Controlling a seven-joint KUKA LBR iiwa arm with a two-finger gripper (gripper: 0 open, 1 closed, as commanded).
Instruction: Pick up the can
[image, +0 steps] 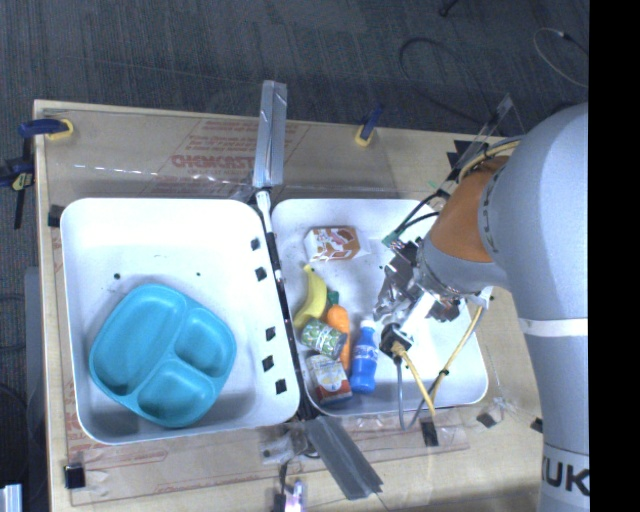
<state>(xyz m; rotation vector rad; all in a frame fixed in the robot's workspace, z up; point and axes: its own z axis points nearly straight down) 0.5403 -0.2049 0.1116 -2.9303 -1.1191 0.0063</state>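
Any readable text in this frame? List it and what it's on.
"KU": grey arm, bottom right, cut off by the frame edge.
Red print on the board behind the bins: mirrored and blurred, unreadable.
Labels on the can, blue bottle and packets: too small to read.

Arm (545, 250): one unit, smooth rounded housing, light grey, matte finish. Black lettering, partly cut off, reads "KU" at the 5 o'clock corner of the view. A thin pale seam line crosses the housing at roughly 4 o'clock. Orange band (462, 222) encircles the arm just above the wrist, glossy. Wrist assembly (440, 275) below the band: grey collar, then a dark cluster of brackets and fittings. Cabling: black leads run along the band toward 12 o'clock; a yellow cable (452, 360) loops off the wrist toward 6 o'clock. Fine detail of the dark fittings not resolvable.
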